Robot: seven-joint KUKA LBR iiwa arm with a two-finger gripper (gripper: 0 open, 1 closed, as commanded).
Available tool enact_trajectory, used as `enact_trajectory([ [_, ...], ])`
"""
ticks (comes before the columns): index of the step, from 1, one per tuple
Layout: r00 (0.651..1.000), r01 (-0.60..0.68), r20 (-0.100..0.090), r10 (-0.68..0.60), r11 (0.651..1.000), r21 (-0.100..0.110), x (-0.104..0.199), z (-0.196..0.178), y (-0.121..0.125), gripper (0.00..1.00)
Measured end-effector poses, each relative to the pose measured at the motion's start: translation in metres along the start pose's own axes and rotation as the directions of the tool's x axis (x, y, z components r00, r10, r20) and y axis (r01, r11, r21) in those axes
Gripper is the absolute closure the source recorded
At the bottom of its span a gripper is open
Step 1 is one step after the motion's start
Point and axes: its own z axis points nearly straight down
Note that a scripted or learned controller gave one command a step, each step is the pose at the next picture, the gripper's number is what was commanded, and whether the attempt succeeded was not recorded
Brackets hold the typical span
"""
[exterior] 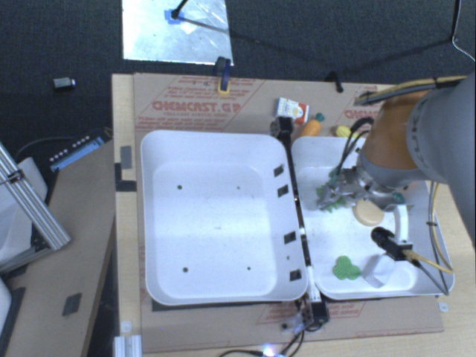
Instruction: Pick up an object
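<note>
Hiding its own fingertips, the gripper [336,192] low in the right bin [323,151], grip state impossible to tell.

Two bins sit side by side on the counter [126,222]; the right bin [316,222] holds a toy [345,268] near its front edge.

the grey arm [439,136] reaches in from the right, its orange band [388,136] above the wrist, which angles down and leftward to the gripper [336,194], whose dark fingers point down at the arm's low left end.
</note>
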Motion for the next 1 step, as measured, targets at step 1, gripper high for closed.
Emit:
enact_trajectory([
  [1,1.000,0.008,-0.003,-0.008,1.000,-0.001,0.0790,-0.0939,-0.0291,1.00],
])
